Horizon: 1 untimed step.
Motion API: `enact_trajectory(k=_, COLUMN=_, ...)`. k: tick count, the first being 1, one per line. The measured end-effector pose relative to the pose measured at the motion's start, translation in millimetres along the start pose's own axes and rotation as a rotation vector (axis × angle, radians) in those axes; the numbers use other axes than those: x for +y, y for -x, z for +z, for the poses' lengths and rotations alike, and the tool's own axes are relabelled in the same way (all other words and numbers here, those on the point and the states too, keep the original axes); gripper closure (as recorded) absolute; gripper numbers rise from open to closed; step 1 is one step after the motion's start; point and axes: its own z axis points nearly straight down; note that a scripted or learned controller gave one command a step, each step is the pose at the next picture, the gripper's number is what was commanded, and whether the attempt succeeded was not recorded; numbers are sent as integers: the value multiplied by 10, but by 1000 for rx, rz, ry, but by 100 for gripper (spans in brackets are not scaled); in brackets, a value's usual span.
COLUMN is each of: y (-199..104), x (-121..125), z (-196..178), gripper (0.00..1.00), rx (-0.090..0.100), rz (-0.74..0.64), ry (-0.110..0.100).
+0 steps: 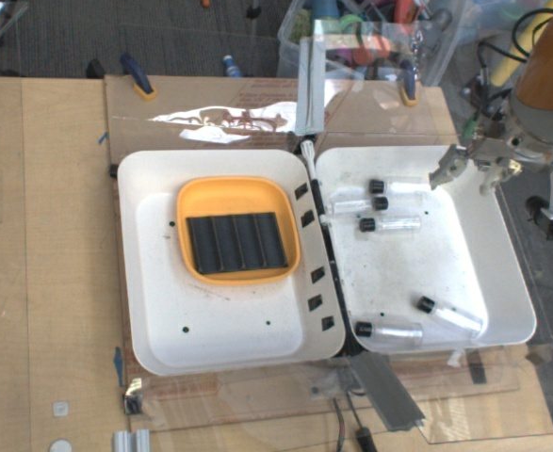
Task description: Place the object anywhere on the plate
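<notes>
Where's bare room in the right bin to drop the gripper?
Right bin: bare middle band, between the upper capped tubes and the two lower tubes, plus its right side. Crowded: upper left, near the divider. The gripper hangs at the upper right rim.

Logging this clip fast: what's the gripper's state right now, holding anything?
Gripper: open, fingers spread, holding nothing, above the far right corner of the right bin; the clear tubes lie in that bin.
</notes>
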Motion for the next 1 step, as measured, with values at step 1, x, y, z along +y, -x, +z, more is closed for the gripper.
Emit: enact_trajectory(k=1, y=0, x=0, z=0, gripper=0, rx=0, rz=0, ry=0)
